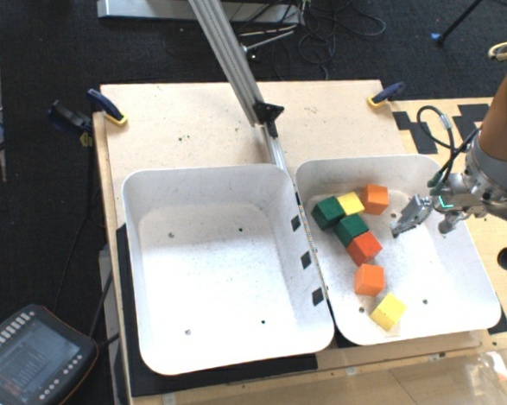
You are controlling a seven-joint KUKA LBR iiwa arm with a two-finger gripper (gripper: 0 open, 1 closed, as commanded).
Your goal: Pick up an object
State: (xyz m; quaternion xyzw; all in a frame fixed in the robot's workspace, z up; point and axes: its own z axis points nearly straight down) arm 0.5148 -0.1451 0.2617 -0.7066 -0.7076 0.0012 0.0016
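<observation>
Several blocks lie in the right bin (481, 298): a green one (327, 210), a yellow one (351, 203) and an orange one (375, 198) at the back, then a second green (352, 228), a red-orange (364, 247), another orange (370, 279) and a yellow block (387, 311) toward the front. My gripper (428, 219) hangs over the bin's right half, to the right of the blocks and apart from them. It is open, with nothing between its fingers.
The left bin (140, 248) sits beside the right one, sharing a raised middle rim (307, 245). A slanted metal post (230, 56) rises from the back of the bench. Clamps (106, 105) hold the board's back corners.
</observation>
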